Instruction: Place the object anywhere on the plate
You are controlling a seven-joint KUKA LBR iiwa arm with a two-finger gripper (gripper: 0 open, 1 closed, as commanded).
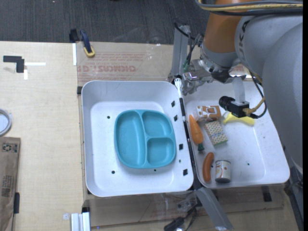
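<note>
A teal divided plate [144, 138] lies in the middle of the left bin [96, 129] with nothing on it. The right bin [262, 153] holds an orange carrot [195, 129], a small brown and white box [209, 111], a speckled sponge [216, 133], an orange sausage [207, 166] and a small can [222, 171]. My gripper [188, 78] hangs over the far left corner of the right bin, close to the wall between the bins. It stands above and behind the box and the carrot. No object shows in it.
A yellow banana-shaped piece [239, 120] lies at the back of the right bin. The arm's grey body [274, 57] covers that bin's far right side. A cardboard sheet [120, 61] lies behind the left bin.
</note>
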